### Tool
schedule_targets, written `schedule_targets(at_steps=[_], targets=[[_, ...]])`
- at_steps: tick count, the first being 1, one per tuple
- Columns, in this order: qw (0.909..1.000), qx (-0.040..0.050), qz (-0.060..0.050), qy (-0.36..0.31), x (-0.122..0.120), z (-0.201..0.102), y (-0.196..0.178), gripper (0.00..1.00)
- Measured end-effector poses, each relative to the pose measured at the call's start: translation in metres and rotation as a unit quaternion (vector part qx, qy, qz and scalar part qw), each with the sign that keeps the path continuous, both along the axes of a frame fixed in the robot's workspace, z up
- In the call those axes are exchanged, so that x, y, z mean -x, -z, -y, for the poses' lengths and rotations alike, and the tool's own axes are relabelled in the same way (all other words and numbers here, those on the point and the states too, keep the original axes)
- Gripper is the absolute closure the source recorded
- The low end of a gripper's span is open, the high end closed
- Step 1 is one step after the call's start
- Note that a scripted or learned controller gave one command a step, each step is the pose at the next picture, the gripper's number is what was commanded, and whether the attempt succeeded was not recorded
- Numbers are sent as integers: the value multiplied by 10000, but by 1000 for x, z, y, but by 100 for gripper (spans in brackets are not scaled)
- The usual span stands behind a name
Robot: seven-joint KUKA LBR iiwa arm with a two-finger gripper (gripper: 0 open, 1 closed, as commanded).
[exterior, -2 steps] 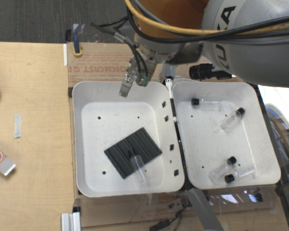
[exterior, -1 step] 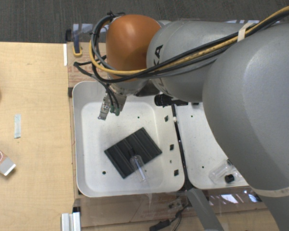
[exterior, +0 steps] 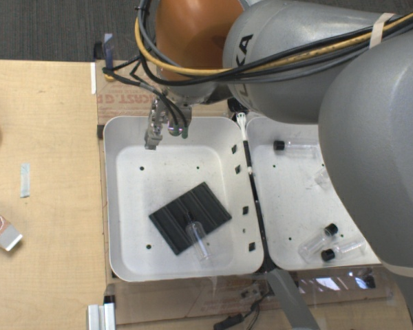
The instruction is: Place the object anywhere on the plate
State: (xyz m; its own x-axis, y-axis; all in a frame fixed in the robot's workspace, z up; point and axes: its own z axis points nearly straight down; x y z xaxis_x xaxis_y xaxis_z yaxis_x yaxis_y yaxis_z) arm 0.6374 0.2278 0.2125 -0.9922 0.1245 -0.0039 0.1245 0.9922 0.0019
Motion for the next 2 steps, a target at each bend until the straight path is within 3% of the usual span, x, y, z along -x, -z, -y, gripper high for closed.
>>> schedule_targets(at_steps=[1,2], targets=[[9925,3,0,-1222,38,-1,-79,100],[9740,5,3,-2267,59,-1,-104,100]])
